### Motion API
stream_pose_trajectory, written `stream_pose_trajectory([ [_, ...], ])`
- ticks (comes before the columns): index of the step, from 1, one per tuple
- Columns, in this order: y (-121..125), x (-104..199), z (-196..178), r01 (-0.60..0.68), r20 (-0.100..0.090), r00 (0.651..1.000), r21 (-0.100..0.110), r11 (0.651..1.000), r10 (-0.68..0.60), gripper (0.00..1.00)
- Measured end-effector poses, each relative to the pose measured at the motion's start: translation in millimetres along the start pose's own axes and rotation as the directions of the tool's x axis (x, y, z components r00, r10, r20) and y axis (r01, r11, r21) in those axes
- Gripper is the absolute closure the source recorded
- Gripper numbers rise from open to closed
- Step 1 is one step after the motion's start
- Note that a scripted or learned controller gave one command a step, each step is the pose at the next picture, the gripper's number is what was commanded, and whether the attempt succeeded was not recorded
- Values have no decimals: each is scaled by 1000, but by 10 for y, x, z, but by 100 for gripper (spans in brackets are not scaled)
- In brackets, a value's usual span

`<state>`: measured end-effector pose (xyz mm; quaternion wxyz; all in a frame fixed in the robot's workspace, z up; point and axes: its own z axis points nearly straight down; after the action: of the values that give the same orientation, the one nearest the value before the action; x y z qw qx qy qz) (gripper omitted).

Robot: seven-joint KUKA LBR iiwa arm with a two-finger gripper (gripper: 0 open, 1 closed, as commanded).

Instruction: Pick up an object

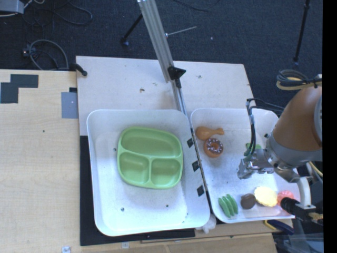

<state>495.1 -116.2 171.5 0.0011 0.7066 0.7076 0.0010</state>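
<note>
The end effector (246,169) hangs low over the right bin (231,191) (grip state: cannot tell), near a doughnut (213,147).

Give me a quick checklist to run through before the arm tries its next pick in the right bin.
1. Hand over the right bin: ok.
2. Hand carrying nothing already: cannot tell.
3. Doughnut has room around it: not ok, it touches the orange drumstick.
4. Green toy is free to grasp: ok, though near the bin's front wall.
5. Yellow piece is separate: not ok, crowded by the brown piece.
</note>
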Motion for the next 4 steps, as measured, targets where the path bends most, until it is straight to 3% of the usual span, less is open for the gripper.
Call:
stream_pose_trajectory([
  [1, 11, -8, -420, 0, 0, 1000, 0, 1000, 0, 100],
  [3, 202, 888, -389, 3, -3, 1000, 7, 1000, -3, 100],
  [4, 408, 1379, -455, 2, 0, 1000, 5, 1000, -2, 100],
])
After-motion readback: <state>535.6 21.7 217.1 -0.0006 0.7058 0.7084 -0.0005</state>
